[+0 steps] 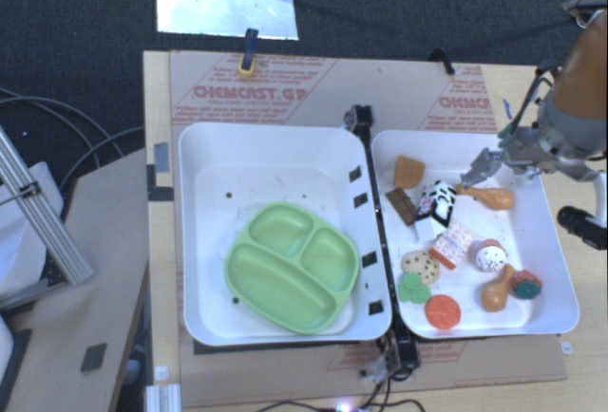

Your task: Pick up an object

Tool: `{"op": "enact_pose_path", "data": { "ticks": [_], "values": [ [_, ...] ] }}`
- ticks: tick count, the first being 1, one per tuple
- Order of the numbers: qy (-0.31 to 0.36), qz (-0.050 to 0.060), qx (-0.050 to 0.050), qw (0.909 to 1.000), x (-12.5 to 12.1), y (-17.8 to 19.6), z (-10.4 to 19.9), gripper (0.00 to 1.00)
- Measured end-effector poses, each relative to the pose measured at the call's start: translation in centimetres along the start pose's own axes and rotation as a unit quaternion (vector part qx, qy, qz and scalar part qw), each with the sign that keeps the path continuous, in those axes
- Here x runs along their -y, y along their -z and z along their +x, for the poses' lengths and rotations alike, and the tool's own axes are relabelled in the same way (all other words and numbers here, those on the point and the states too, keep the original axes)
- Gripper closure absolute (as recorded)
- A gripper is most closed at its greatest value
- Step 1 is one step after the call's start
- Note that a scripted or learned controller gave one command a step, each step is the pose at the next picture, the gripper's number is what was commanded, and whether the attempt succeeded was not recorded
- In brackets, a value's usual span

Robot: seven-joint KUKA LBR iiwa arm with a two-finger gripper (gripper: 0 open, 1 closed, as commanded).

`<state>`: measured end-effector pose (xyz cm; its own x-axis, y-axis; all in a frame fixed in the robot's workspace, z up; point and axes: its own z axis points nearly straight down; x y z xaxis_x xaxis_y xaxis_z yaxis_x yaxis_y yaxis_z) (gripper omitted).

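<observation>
Camera view. Two shallow white bins are seen side by side on a bench sheet. The left bin (204, 154) is occupied by a green divided plate (293, 266), which lies toward the near right corner; wide bare floor is left along the far and left walls. The right bin (556, 253) is crowded with small toys. An orange-brown wedge (409, 171) lies near the far left corner, with a dark brown bar (402, 204) just beside the dividing wall. A black-and-white cow figure (438, 201) stands near the middle, and a red-and-white packet (453, 245) lies below it. A cookie (418, 264), a green disc (412, 289) and a red-orange disc (443, 311) are grouped at the near left corner. A drumstick (489, 197) lies toward the far right, a second drumstick (497, 289) near the front wall. The gripper (483, 167) is poised at the far right of this bin, just above the first drumstick; whether its fingers are apart or together cannot be told. Little open floor is left except along the right wall.
</observation>
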<state>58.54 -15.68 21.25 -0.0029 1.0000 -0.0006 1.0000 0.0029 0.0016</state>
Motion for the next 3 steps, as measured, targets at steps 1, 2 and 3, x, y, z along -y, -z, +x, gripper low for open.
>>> {"op": "enact_pose_path", "data": {
  "ticks": [1,2,3],
  "values": [
    [-0.001,0.006,-0.003,1.0,7.0,-8.2,4.2,0.0],
    [0.004,-0.001,-0.012,0.9999,9.4,-11.5,-2.8,0.0],
    [0.006,-0.006,-0.001,1.0,-1.2,-12.6,4.8,0.0]
  ]
}}
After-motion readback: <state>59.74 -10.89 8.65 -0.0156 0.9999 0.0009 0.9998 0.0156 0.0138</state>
